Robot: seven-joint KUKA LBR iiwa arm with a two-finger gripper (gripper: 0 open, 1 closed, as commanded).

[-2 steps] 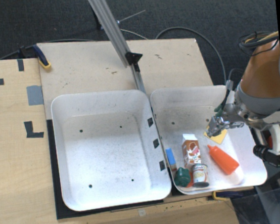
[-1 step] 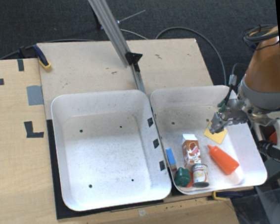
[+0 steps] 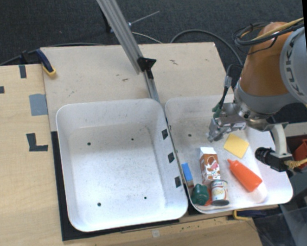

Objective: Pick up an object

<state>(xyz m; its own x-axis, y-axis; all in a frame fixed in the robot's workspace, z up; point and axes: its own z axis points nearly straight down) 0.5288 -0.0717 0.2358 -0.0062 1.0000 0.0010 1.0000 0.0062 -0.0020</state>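
A shallow white plastic bin [image 3: 114, 162] on the left of the bench holds nothing the arm could lift, while its twin, the right-hand white bin [image 3: 188, 116], carries every candidate along its near edge. From left to right there lie a slim blue stick-like item [image 3: 187, 173], a dark green rounded object [image 3: 200, 194], a small red-and-white carton [image 3: 210, 165] with a small printed can [image 3: 219, 191] just below it, a flat yellow square block [image 3: 236, 145] and an orange bottle with a white end [image 3: 246, 176]. The grey two-finger gripper [image 3: 218, 129] hangs over the right bin just beside the yellow block's upper left corner; whether its jaws are apart or together cannot be told at this angle, and nothing visibly sits between them. The risk from here appears to be crowding: carton, can and green object touch, so a descent could nudge neighbours or pinch an edge and slip.
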